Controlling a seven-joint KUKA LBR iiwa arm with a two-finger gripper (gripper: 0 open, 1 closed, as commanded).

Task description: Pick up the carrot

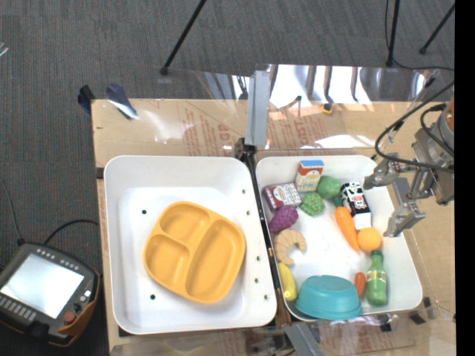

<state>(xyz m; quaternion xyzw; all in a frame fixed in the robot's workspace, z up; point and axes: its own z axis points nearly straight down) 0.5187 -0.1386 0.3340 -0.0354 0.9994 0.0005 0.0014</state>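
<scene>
You are looking at a pick that is not yet done. The two-finger grey gripper (395,202) is hanging at the right rim of the right white bin (413,273), its fingers standing apart with nothing between them. The long orange plastic carrot (346,227) is lying on the bin floor just to the left of the gripper and a little below it, touching the round orange fruit (369,239) at its lower end. So the approach, the closing and the lift are all remaining, as I am judging it.

Counting now: one carrot, one orange fruit, one teal bowl (329,297), one green bottle (376,279), one croissant (289,244), two white bins. The left white bin (126,176) is holding one yellow divided plate (194,251).
</scene>
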